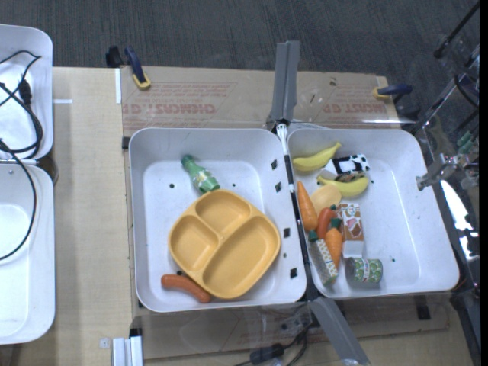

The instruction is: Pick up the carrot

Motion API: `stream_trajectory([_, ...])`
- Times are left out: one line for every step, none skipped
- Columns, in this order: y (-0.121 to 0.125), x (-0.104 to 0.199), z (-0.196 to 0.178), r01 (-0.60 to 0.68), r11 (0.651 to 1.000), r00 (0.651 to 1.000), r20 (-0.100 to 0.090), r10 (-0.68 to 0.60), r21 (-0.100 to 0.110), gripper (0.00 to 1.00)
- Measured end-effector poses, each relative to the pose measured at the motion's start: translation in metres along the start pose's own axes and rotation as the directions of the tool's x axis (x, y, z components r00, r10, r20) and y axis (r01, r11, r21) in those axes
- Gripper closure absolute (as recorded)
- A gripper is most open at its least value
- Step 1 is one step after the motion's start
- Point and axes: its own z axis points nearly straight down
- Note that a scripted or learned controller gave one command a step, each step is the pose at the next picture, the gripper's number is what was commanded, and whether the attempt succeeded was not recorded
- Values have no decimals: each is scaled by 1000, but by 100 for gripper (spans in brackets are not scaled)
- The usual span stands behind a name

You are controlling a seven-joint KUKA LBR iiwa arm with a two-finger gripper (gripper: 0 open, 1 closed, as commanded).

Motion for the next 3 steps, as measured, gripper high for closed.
stream_trajectory([-23, 43, 139, 273, 962, 962, -1, -273, -1, 0])
stream_trajectory([-15, 96, 174, 219, 976, 976, 14, -218, -24, 0])
stream_trajectory([-10, 101, 160, 220, 975, 975, 8, -220, -37, 100])
